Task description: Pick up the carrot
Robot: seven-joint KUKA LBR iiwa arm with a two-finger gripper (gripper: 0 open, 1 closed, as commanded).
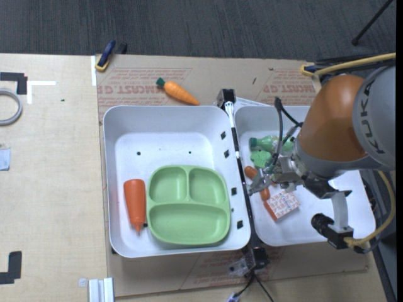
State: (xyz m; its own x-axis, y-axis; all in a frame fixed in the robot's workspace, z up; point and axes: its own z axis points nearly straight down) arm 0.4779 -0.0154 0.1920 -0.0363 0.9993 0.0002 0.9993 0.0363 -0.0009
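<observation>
An orange carrot (179,92) with a green stem end lies on the cardboard behind the left bin, outside both bins. A second orange, tapered piece (134,203), carrot-like, lies along the left side of the left bin (119,131), beside a green divided plate (187,205). My gripper (259,184) is low over the right bin (352,216), close to its left wall, among small items. It is far from both orange pieces. Nothing shows held in it.
Around the gripper in the right bin lie green pieces (267,145), a small red-orange piece (250,172) and a red-and-white box (281,204). The arm's orange band (334,121) overhangs that bin. A blue clip (105,55) sits at the cardboard's far left corner.
</observation>
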